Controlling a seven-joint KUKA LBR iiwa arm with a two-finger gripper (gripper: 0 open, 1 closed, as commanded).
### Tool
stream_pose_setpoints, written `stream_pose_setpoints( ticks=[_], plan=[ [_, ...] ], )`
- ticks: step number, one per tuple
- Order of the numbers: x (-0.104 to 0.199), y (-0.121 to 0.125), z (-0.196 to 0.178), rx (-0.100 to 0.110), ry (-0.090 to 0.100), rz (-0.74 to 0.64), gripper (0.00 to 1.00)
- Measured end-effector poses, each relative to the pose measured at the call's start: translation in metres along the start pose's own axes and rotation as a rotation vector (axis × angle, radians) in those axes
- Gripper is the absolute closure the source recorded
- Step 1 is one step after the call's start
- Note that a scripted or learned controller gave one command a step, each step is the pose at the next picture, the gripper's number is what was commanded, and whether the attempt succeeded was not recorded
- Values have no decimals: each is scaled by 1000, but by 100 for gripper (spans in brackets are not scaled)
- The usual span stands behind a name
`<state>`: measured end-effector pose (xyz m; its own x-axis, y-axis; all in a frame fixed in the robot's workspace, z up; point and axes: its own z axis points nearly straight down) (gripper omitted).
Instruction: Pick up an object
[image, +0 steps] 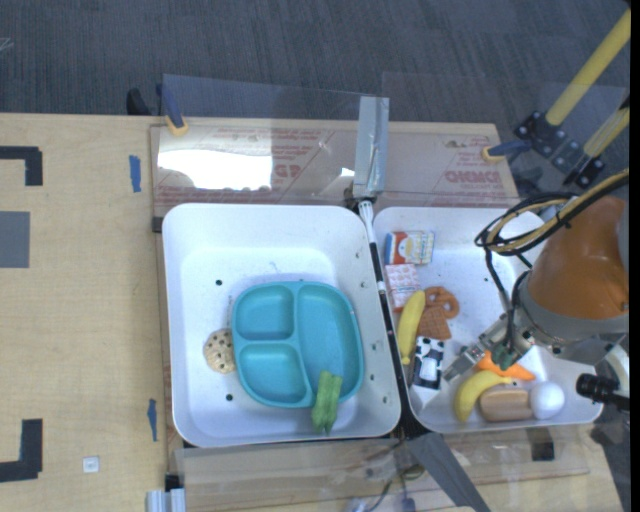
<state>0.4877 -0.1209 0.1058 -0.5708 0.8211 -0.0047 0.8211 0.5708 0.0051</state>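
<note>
Camera view: the gripper (487, 352) is lowered among crowded toy food (finger state cannot be told); the short banana (471, 393) could be nudged aside.

Robotics lab: plywood bench (70, 300) with tape marks (134, 172), two white bins (190, 240), clear guard panel (270, 140), toy food (411, 322), cabled arm (580, 270).

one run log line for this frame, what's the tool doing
arm: over right bin | tool: low among toys near short banana | grasp: not visible | left bin: teal tray, cookie, untouched
</note>
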Motion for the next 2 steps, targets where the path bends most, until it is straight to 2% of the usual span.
stream_pose_setpoints(
  ticks=[1,2],
  plan=[
    [-1,14,17,7,-10,29,0],
    [-9,39,18,3,-4,171,0]
  ],
)
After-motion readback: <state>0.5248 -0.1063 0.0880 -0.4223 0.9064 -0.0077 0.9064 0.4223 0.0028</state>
